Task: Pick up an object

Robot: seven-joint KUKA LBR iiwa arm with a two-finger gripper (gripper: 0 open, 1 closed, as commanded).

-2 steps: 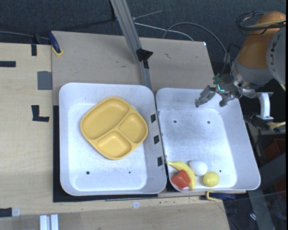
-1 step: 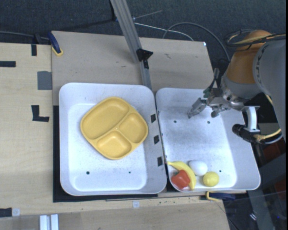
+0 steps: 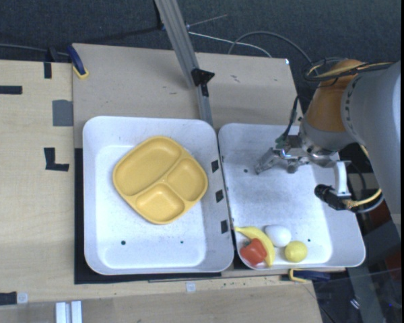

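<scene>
Objects for picking sit bunched at the near edge of the right bin (image 3: pixel 337 247): a banana (image 3: pixel 258 235), a red piece (image 3: pixel 254 252), a white egg-like ball (image 3: pixel 278 235) and a small yellow ball (image 3: pixel 295 251). The gripper (image 3: pixel 264 165) hangs over that bin's far part, well apart from them, fingers spread and grasping nothing. A yellow 3-compartment plate (image 3: pixel 160 179) lies in the left bin (image 3: pixel 97 200).

Yellow tray (image 3: pixel 160 179), white bins (image 3: pixel 97 200), yellow ball (image 3: pixel 295 251), white egg (image 3: pixel 278 235).
</scene>
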